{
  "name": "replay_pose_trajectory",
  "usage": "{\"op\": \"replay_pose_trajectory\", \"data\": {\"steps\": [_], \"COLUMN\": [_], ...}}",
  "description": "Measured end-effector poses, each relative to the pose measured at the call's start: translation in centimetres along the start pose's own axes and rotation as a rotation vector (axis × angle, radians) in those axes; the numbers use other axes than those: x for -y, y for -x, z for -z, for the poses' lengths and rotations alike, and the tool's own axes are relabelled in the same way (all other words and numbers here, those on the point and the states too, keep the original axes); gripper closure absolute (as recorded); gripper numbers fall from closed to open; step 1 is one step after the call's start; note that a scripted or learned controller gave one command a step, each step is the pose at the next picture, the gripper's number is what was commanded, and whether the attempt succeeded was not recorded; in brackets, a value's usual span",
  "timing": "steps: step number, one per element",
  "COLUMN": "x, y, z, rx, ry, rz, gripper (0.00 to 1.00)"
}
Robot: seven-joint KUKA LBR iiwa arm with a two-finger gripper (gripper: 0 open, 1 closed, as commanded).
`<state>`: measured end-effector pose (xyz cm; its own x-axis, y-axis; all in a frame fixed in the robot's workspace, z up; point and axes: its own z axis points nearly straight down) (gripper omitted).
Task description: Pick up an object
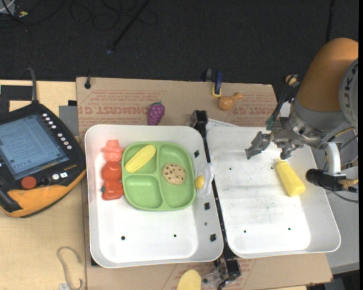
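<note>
Yellow block [290,178] lies in the right bin [272,234], just below the pincer [270,147], whose fingers are spread and hold nothing. Risk: one fingertip lands on top (block lies slantwise) and pushes it away.

The cardboard sheet [127,101] carries red print, too blurred to read.

Right bin [272,234] mostly bare; yellow cyl. [290,178]
</note>
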<state>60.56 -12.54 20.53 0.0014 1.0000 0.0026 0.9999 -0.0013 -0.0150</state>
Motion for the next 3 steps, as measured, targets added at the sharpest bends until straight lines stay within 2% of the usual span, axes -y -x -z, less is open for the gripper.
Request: {"op": "replay_pose_trajectory", "data": {"steps": [1, 3], "x": [-0.3, 0.7], "y": [0.0, -1.3], "z": [0.8, -10.7], "rx": [0.002, 0.001], "ry": [0.014, 0.008], "rz": [0.002, 0.003], "gripper": [0.0, 0.0]}}
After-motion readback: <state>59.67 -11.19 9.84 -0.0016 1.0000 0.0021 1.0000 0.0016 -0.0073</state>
